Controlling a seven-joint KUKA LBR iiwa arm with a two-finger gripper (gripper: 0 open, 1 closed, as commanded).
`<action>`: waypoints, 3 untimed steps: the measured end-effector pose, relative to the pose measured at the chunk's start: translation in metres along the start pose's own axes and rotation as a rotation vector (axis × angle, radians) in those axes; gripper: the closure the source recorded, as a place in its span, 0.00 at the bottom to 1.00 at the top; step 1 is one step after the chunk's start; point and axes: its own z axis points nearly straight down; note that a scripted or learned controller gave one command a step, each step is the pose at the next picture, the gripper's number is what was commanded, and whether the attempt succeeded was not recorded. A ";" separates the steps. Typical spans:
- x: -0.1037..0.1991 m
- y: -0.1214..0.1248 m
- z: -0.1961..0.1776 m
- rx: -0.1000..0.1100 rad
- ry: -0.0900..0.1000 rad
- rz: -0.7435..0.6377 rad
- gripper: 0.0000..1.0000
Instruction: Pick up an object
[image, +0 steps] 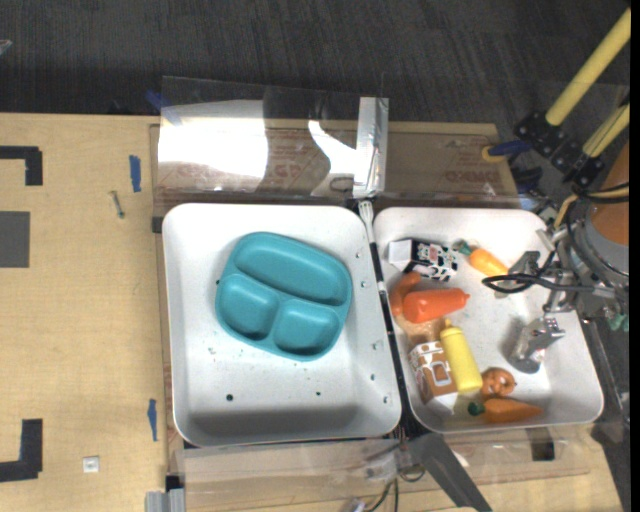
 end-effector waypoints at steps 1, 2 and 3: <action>0.013 -0.034 0.124 0.001 -0.003 0.169 0.00; 0.011 -0.034 0.113 0.002 -0.009 0.166 1.00; 0.012 -0.033 0.113 0.002 -0.008 0.166 0.00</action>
